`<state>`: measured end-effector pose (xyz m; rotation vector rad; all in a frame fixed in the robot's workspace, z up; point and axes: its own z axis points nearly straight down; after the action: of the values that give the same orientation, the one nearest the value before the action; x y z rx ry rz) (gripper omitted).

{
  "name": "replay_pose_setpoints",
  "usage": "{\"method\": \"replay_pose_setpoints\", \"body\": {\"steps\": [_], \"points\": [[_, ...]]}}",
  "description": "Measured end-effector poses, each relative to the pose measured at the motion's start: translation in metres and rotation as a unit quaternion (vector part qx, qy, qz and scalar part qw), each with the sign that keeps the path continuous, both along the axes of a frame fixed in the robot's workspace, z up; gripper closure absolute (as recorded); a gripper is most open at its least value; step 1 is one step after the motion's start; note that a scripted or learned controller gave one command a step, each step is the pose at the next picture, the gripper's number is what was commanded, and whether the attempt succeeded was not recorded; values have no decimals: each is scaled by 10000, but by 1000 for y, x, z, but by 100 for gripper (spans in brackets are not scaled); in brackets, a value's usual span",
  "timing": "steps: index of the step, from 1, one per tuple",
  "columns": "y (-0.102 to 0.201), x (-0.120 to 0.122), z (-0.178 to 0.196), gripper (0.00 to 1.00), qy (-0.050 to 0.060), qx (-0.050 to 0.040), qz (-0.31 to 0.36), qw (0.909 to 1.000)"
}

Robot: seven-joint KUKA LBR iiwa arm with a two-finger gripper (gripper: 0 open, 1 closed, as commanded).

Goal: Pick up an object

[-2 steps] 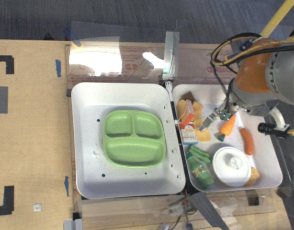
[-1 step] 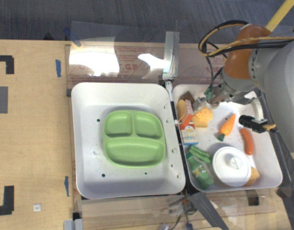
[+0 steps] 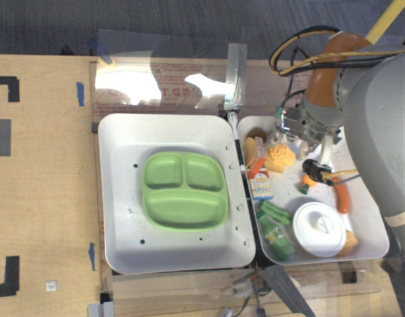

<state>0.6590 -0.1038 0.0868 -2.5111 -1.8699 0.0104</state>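
Hovering gripper (image 3: pixel 300 139): low over right bin (image 3: pixel 374 240), back end; finger state cannot be told.
Nearest object: yellow lumpy toy (image 3: pixel 281 158), just beside gripper.
Other contents: white lidded bowl (image 3: pixel 319 228), orange sausage (image 3: pixel 342 197).
Left bin (image 3: pixel 117 177): green divided plate (image 3: pixel 185 190).

White bins (image 3: pixel 117 197); in the left one a pale green tray (image 3: pixel 185 190). In the right: a yellow lump (image 3: pixel 280 158), an orange-red sausage (image 3: pixel 342 198), dark green packets (image 3: pixel 276 226), a white lid (image 3: pixel 319 228). Grey arm (image 3: pixel 380 124) with orange band (image 3: pixel 331 68). Tan bench (image 3: pixel 37 197) with black marks and blue tape
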Motion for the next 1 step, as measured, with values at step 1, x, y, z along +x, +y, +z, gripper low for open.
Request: {"method": "replay_pose_setpoints", "body": {"steps": [1], "points": [[1,2,11,100,-24,-18,10,10000]]}}
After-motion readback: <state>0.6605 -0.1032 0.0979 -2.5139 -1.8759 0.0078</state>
